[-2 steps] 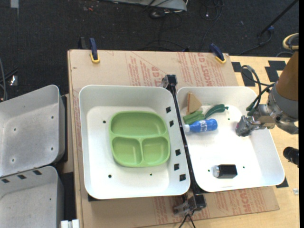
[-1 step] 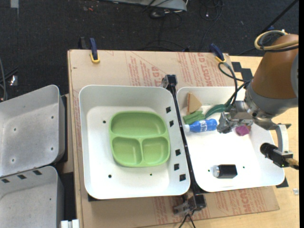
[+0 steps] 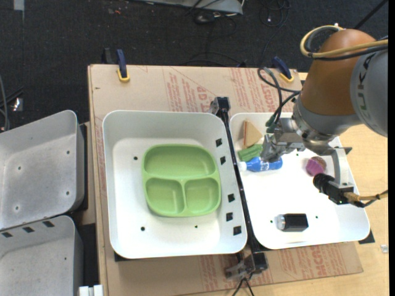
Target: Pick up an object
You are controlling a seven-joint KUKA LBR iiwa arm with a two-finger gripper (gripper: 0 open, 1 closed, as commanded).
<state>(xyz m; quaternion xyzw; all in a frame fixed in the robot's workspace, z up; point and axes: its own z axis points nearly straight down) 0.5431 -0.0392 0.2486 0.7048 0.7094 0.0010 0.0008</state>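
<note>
Dark floor with loose cables runs behind the cardboard-topped bench (image 3: pixel 154 82), operator. Everything below is placed from the right bin (image 3: pixel 281 193).

- You see the arm (image 3: pixel 339 79) reaching in over the right bin's far right side.
- The left bin (image 3: pixel 117 184) sits just beside the right bin, on its left.
- The green divided tray (image 3: pixel 182 179) lies flat in that left bin, well apart from the right bin's contents.
- The gripper (image 3: pixel 271 153) is low over the right bin's far-left part. You cannot tell whether it is apart or closed, and nothing shows as held.
- The tan wedge (image 3: pixel 250 132) is in the right bin's far-left corner.
- The black block (image 3: pixel 294 221), with a pale end, lies near the right bin's near edge.
- The blue object (image 3: pixel 266 164) lies on the right bin's floor at its left side, right under the gripper.
- The green piece (image 3: pixel 249 151) is at the right bin's left wall, between the tan wedge and the blue object.
- The purple object (image 3: pixel 316 164) sits toward the right bin's right side.
</note>
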